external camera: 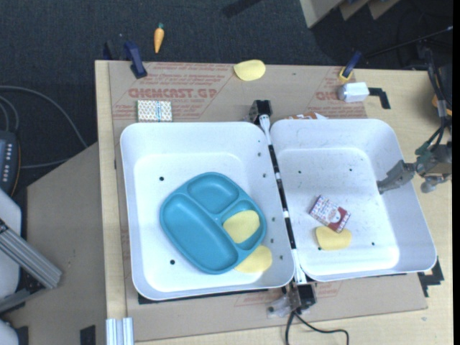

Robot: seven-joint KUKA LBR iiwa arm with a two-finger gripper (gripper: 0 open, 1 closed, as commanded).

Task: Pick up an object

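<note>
From above, the gripper point(408, 176) hangs over the right bin's point(359, 139) right wall; I cannot tell its state. A yellow piece point(333, 238) and a red-white packet point(328, 211) lie in that bin, touching.

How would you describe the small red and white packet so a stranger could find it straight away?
Look in the right white bin, toward its near edge. The small red and white packet lies there, just above a yellow rounded piece. It is the patterned, rectangular one of the two.
</note>
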